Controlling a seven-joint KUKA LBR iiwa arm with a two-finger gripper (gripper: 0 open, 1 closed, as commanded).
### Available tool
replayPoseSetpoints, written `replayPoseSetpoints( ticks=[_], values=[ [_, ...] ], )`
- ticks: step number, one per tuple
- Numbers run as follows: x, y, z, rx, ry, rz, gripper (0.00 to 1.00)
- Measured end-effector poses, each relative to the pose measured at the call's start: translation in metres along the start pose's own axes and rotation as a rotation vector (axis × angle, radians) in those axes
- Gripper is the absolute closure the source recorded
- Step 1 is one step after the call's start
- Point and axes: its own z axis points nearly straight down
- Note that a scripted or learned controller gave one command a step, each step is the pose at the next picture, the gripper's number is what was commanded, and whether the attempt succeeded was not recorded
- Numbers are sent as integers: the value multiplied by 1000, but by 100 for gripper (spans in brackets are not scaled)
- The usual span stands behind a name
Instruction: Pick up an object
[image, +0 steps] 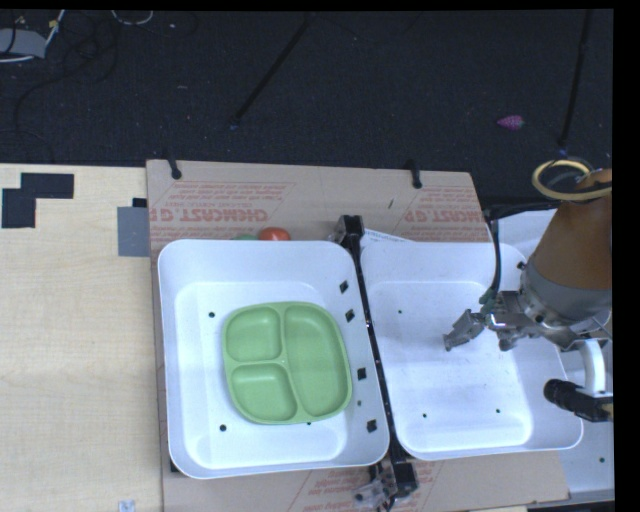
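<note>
A light green divided plate (287, 362) lies flat in the left bin (190, 300), near its middle. My gripper (482, 332) hangs over the right bin (440, 430), towards its right side, with its two fingers spread apart and nothing between them. The arm's orange band (577, 240) rises above the gripper at the right. A small red-orange object (273, 236) pokes out just behind the left bin's far rim, on the cardboard.
Both bins rest on a cardboard sheet (300, 200) atop a light wooden bench (70, 350). Black clips (350, 232) join the bins along their shared edge. A black cable (495, 255) hangs beside the wrist. Dark floor with cables lies beyond the bench.
</note>
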Motion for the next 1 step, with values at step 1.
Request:
replayPoseSetpoints(
  ticks=[1],
  values=[
    [0, 10, 54, -1, 0, 0, 0]
  ],
)
